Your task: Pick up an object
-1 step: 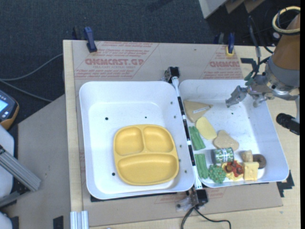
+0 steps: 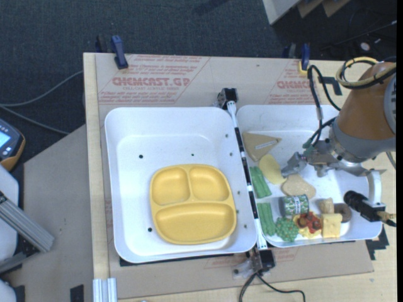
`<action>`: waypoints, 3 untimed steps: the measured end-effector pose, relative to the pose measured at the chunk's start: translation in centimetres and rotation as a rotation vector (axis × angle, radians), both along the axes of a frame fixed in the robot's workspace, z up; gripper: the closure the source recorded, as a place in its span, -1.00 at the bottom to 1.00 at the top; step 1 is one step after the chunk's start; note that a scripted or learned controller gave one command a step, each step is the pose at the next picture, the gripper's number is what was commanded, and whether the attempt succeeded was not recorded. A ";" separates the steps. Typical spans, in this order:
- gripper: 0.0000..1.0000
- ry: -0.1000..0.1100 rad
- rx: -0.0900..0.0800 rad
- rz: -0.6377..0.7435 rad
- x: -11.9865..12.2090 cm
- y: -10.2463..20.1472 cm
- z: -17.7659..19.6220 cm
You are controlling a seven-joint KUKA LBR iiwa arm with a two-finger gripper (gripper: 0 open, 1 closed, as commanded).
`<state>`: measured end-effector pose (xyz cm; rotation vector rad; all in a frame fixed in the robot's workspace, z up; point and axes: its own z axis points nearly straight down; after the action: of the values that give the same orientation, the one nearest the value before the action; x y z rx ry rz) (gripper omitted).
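A: Where does the gripper [image 2: 301,162] sit?
B: Over the right bin [image 2: 359,234], low near the tan bread-like piece [image 2: 298,187]. Nothing shows between its fingers, and I cannot tell whether they are apart or together.
A: And the objects?
B: They crowd that bin's 6 to 9 o'clock side. The green bean pod [image 2: 259,182] lies along the divider, long axis running 12 to 6. A tan wedge [image 2: 261,144] points toward 3 o'clock. The small can [image 2: 295,205] lies tipped beside the grapes [image 2: 287,229].
A: The left bin [image 2: 126,131]?
B: It holds a yellow divided plate [image 2: 191,203], wide compartment toward 6 o'clock.
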<state>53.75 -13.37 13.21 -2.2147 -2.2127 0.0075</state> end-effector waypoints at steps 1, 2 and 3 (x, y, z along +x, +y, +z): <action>-1.00 -0.019 -0.008 0.001 -3.6 1.7 -4.7; -1.00 -0.023 -0.010 -0.001 4.1 -7.8 -4.4; -1.00 -0.024 -0.010 0.004 10.8 -9.1 1.8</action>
<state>64.60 -22.44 15.00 -2.2272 -2.2345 -0.0079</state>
